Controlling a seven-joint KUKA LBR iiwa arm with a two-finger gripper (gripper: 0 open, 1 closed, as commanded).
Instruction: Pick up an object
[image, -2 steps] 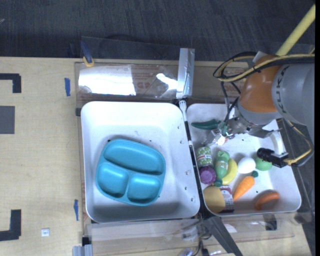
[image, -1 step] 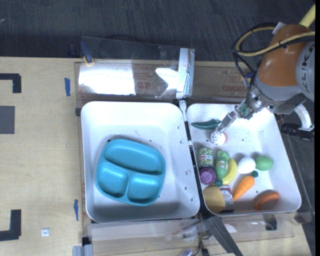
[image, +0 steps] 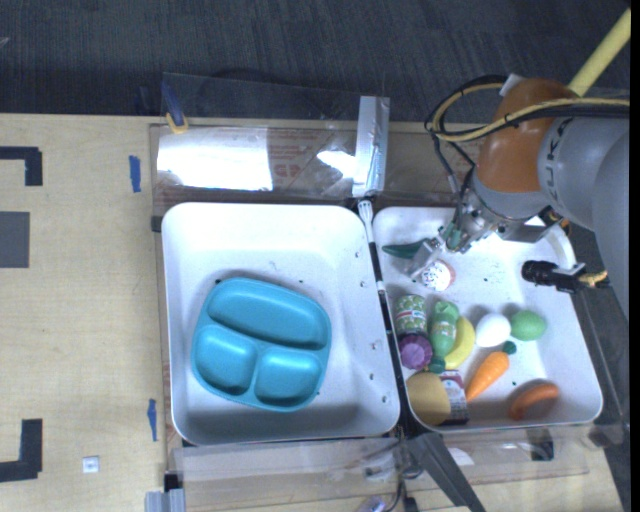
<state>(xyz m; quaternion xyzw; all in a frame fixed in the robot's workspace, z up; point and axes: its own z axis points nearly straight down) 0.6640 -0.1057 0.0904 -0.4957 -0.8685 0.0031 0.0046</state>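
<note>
With the hand (image: 452, 240) low beside the white ball (image: 435, 274), grip state cannot be told; nothing is lifted yet.

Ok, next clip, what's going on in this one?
A grey arm with an orange band reaches in from the right, its gripper low over the back of the right bin. That bin holds toy food, including a carrot and a white egg. The left bin holds a blue divided plate. Nothing looks lifted yet.
</note>
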